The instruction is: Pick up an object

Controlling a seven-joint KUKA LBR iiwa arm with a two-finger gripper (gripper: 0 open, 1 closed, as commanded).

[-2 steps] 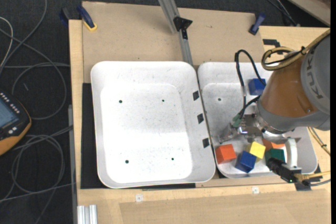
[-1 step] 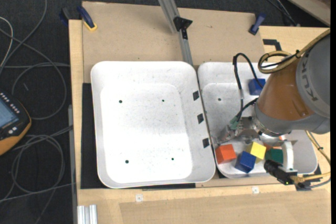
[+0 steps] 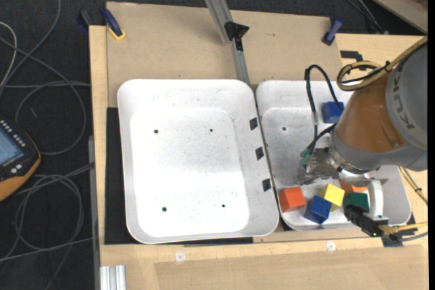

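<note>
Several small blocks lie at the near end of the right bin (image 3: 285,112): an orange one (image 3: 293,197), a blue one (image 3: 317,209), a yellow one (image 3: 334,194) and a green one (image 3: 357,201). My gripper (image 3: 310,168) reaches down into this bin just behind the blocks, a little above and to the right of the orange one. The arm's wrist and orange band (image 3: 367,125) cover the bin's right part. I see no block held in the gripper.
The left bin (image 3: 183,159) sits beside the right one, with a row of black clips (image 3: 259,153) between them. A slanted metal rail (image 3: 217,3) stands behind the bins. Black cables loop around the wrist (image 3: 319,88).
</note>
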